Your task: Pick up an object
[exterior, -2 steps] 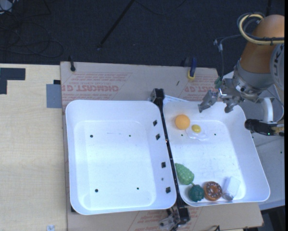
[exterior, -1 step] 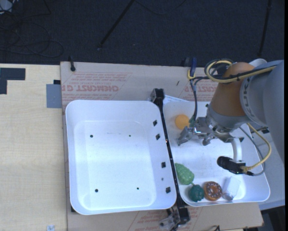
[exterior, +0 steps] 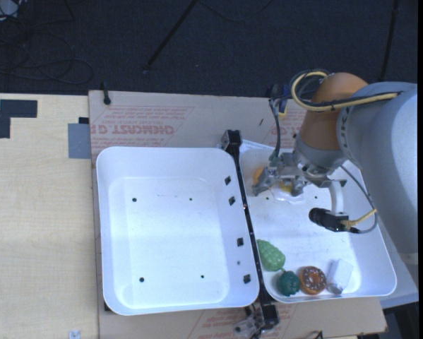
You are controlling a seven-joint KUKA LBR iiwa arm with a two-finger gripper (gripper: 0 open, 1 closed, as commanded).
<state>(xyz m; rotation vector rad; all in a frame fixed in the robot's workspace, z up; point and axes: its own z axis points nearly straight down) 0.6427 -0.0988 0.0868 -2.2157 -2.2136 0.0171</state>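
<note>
Four objects low in right bin point(exterior: 380, 288), green piece point(exterior: 271, 254) long axis running up-left to down-right

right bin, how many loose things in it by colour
Light green: 1, a leafy piece
Dark teal: 1, a round lump
Brown: 1, a doughnut-like ring
White: 1, a small block
Yellow-orange: 1, a piece partly hidden under the gripper, so its kind is unclear
Total: 5

The arm point(exterior: 380, 154) is running off the frame at three o'clock. Its wrist is covering the gripper point(exterior: 285, 182), leaving an orange-yellow object point(exterior: 259, 176) partly showing
</note>
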